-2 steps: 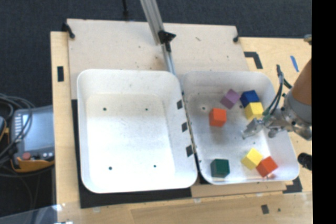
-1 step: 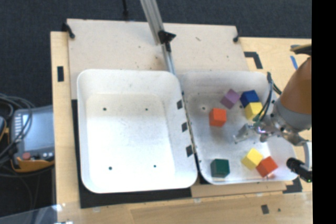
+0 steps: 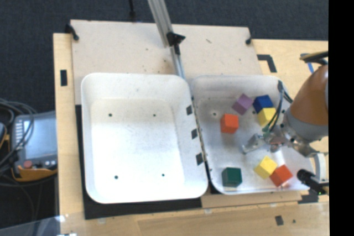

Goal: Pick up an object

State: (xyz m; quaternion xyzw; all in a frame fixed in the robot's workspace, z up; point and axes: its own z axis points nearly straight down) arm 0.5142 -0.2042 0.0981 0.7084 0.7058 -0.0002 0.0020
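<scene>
Dark carpet around a wooden bench point(image 3: 138, 218), with two white bins side by side on it. Low over the right bin point(image 3: 217, 92), the gripper point(image 3: 259, 143), reaching in from the right under the grey and orange arm point(image 3: 311, 105); impossible to tell whether released or clenched, and nothing seen held in it. Around it, seven candidates: orange block point(image 3: 229, 123) to its left, purple block point(image 3: 242, 103), blue block point(image 3: 263, 101) and upper yellow block point(image 3: 267, 115) packed close together beyond it, lower yellow block point(image 3: 266, 166) touching the red block point(image 3: 281, 175) just on the near side, green block point(image 3: 232, 177) by the near wall. Likely trouble: closing on bare bin floor between blocks; nudging a block aside instead of straddling it; catching two at once in the yellow and red pair or the tight far cluster; pinning the green block against the wall and rim with no space on its near side. Best odds probably on the orange block, standing apart with open floor all round. Plenty of free room over the left bin point(image 3: 88, 119); little to the right, with the bin's wall just beside the arm.
</scene>
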